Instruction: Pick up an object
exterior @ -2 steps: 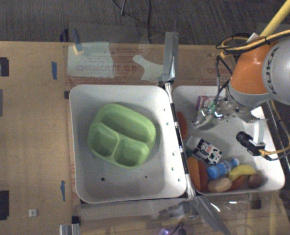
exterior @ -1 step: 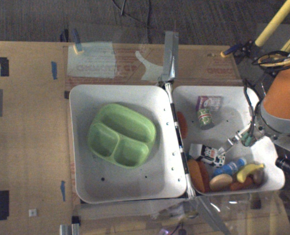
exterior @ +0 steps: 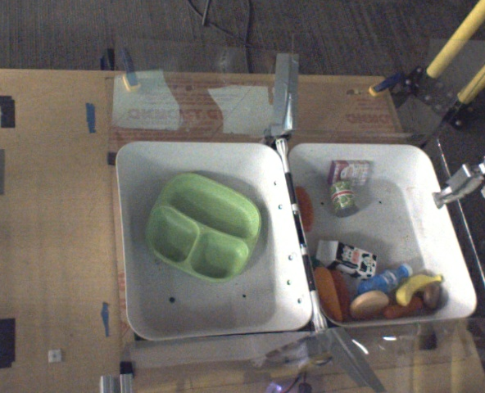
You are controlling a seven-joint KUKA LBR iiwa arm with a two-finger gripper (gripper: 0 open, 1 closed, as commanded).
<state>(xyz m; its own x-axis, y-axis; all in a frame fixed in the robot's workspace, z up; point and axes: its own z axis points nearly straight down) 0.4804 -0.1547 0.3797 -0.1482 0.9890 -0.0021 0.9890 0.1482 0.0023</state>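
The right bin point(exterior: 406, 219) holds several small objects. A purple-and-white carton point(exterior: 349, 171) lies near its back, with a green can point(exterior: 342, 197) just in front of it. A black-and-white milk carton point(exterior: 354, 259) lies lower down. Along the front wall sit an orange carrot-like piece point(exterior: 328, 293), a brown bun-like piece point(exterior: 369, 303), a blue bottle point(exterior: 383, 280) and a yellow banana point(exterior: 419, 286). A red piece point(exterior: 305, 207) rests against the divider. My gripper point(exterior: 465, 183) pokes in at the right edge, over the bin's right rim, apart from all the objects.
The left bin point(exterior: 136, 301) carries a green divided plate point(exterior: 203, 226). A metal bar point(exterior: 283, 97) runs back from the divider between the bins. Yellow poles with a clamp point(exterior: 439, 56) stand at the back right. Bare bench point(exterior: 38, 219) lies to the left.
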